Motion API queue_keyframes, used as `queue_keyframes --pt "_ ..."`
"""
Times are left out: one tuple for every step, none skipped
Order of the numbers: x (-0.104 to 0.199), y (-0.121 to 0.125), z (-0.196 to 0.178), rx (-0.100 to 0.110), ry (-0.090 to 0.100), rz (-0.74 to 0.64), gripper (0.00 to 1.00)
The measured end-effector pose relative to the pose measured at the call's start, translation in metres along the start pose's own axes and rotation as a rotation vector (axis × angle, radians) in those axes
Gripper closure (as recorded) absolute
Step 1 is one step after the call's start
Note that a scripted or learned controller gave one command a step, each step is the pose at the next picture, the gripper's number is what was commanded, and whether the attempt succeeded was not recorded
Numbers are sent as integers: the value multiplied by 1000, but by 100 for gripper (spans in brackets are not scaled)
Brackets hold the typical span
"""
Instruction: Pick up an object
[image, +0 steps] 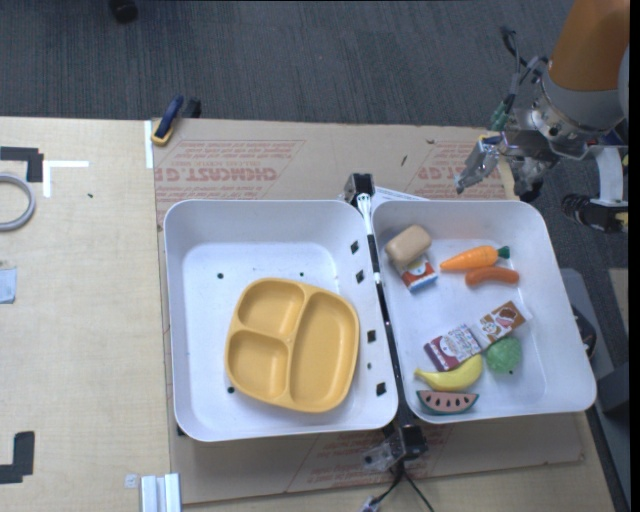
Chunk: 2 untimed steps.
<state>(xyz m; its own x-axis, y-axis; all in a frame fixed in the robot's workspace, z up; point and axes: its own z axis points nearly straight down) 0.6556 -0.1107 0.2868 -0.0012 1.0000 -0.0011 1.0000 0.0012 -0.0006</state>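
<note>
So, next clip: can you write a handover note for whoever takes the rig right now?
Tool: above the right bin's far rim, outside it, holding nothing visible.
Right bin: bread, small carton, carrot, sausage, snack box, green ball, banana, watermelon slice.
Left bin: yellow tray.
Done: nothing picked.
Left: descend, grasp one item, lift.

The robot arm (590, 60) has a big orange band near the top, and under it a round part in light grey. Below that sits a darker, busier bit made of shiny metal and black pieces. Thin dark wires loop out from it on the left side. The gripper (478, 168) at the end is small and silvery grey, with thin metal fingers. A white block sticks out on the arm's right
</note>
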Motion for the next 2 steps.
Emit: queue_keyframes --pt "11 -70 195 0 1 -58 0" --pt "11 -69 185 -1 1 -55 100"
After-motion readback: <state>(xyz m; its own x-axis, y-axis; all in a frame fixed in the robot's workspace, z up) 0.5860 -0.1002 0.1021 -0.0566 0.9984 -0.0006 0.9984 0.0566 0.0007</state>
